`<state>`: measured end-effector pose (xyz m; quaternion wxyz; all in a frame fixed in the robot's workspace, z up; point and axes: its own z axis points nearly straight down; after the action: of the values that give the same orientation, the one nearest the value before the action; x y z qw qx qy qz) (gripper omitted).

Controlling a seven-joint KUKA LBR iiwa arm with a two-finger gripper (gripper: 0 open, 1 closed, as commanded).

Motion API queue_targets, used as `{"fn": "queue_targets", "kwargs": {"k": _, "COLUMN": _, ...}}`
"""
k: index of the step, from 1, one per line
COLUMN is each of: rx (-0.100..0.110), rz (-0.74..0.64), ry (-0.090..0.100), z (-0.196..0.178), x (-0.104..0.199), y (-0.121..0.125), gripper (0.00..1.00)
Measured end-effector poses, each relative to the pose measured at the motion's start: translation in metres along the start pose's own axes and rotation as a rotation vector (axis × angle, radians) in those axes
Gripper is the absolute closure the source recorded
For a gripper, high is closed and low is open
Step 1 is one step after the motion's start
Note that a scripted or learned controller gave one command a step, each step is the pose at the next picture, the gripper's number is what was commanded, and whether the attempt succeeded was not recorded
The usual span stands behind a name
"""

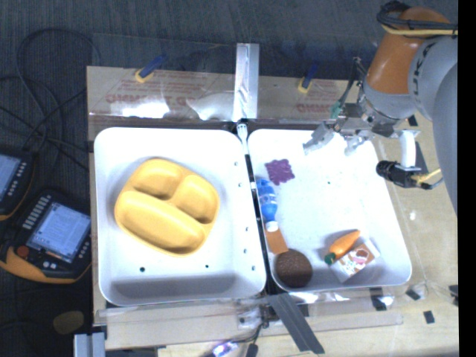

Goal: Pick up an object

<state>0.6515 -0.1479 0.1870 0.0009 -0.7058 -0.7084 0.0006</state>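
My gripper (336, 141) hangs over the far edge of the right bin (327, 199), its two pale fingers spread apart with nothing between them. Below and left of it lies a small purple object (280, 171). A blue bottle (265, 198) lies along the bin's left wall, with an orange-brown piece (276, 238) and a dark brown ball (294, 267) nearer the front. An orange carrot (343, 243) and a small white carton (356, 261) rest at the front right. The left bin (111, 274) holds a large yellow lumpy object (166, 204).
A metal divider post (246, 80) stands behind the seam between the bins. Clamps (151, 67) hold a plastic sheet along the back. A teach pendant (48, 233) and cables lie left of the bench. The arm's orange band (394, 58) is at the upper right.
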Motion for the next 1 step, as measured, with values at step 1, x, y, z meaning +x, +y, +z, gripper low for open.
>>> {"fn": "queue_targets", "kwargs": {"k": 1, "rx": -0.006, "rz": 0.180, "ry": -0.003, "z": 0.0973, "x": -0.0116, "y": -0.0542, "gripper": 0.00}}
